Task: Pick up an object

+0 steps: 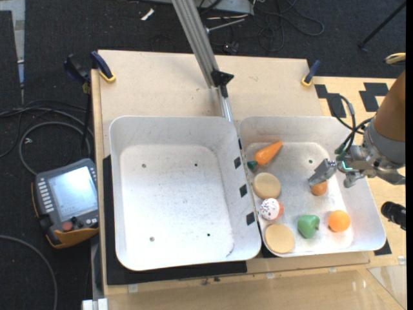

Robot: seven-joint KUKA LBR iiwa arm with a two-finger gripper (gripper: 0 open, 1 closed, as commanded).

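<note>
Small orange round object (318, 188) sits in the right-hand white bin (371, 234), just beside the gripper (335, 171), up and to the right of the green pepper-shaped toy (308, 225). Whether the hand is spread or closed I cannot tell, and I see nothing held. I'd centre over it, then descend straight.

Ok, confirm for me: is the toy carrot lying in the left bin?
No, the carrot lies in the right bin, near its far left corner, beside the other toy foods.
</note>
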